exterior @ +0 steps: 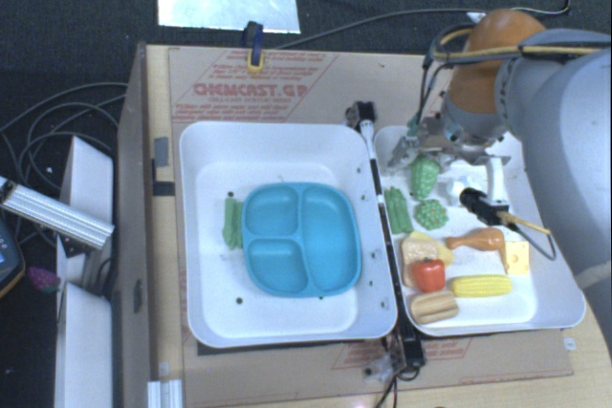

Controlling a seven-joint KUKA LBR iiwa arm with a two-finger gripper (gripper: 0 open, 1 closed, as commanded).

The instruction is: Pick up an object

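Bench [287,76]: brown board top, carrying two shallow white bins side by side.

Arm [564,119]: grey, orange band above the wrist, enters from 3 o'clock and covers the upper part of the right bin.

Left bin [201,205]: holds a blue divided plate [301,239] near centre, and a green bean pod [231,223] lying just beside the plate at its 9 o'clock.

Right bin [555,301]: crowded with toy food. From its 12 o'clock down toward 6: a green vegetable [425,177] directly under the wrist, a broccoli floret [430,214], a long green pod [397,210] along the bin's 9 o'clock wall, a chicken drumstick [478,240], a cheese wedge [516,258] at 3 o'clock, a red pepper [429,275], a corn cob [481,285], a bread roll [433,306] at 6 o'clock.

Gripper [421,151]: sits low over the right bin's 11 o'clock corner, at or just above the green vegetable. Cannot tell from this slant how the end effector is set, nor whether anything sits within it.

Step in hand, by my reading: the descent or grasp attempt on the green vegetable; no object is visibly lifted. Next move calls for a confirmed grip on that piece, then a straight lift without snagging the broccoli floret beside it
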